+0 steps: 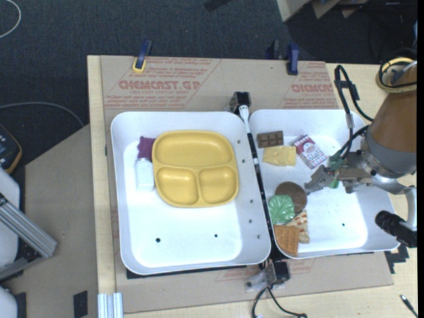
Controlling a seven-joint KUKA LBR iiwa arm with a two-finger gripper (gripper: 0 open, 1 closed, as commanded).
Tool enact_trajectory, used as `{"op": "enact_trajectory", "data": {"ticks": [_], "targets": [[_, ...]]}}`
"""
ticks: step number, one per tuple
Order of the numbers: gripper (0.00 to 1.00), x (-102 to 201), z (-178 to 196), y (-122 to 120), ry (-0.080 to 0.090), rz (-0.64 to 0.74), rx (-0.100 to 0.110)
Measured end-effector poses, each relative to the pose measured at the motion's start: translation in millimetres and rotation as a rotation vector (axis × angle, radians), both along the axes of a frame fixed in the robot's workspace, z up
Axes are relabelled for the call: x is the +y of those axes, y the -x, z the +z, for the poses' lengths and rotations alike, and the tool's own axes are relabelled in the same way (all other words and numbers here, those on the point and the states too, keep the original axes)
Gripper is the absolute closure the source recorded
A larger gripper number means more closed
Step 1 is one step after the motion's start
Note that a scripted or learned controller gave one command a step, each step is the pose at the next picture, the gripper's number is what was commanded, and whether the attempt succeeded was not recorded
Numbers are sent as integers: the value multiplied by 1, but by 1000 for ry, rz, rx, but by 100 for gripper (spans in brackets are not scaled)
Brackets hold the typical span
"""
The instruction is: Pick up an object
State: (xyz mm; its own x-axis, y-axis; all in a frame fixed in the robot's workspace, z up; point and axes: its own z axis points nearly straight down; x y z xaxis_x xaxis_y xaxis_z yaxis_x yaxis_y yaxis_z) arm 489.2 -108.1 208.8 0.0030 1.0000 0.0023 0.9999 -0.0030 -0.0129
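The right bin (344, 234) holds several toy foods: a brown chocolate bar (269, 138), a yellow cheese wedge (279, 156), a red and white packet (309, 151), a brown round cookie (292, 194), a green lettuce piece (280, 209) and a pizza slice (292, 236). My gripper (322, 179) hangs low over the middle of this bin, just right of the cookie and below the packet. Nothing shows between its fingers.
The left bin (179, 244) carries a yellow divided plate (195, 166), with a purple item (145, 146) and a white item (144, 174) at its left. A black clamp (240, 102) sits between the bins at the back. Cables (348, 98) trail over the right bin's far corner.
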Motion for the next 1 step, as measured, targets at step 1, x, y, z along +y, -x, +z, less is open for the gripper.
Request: {"op": "enact_trajectory", "data": {"ticks": [1], "targets": [[0,0,6,-3,2,3,-12]]}}
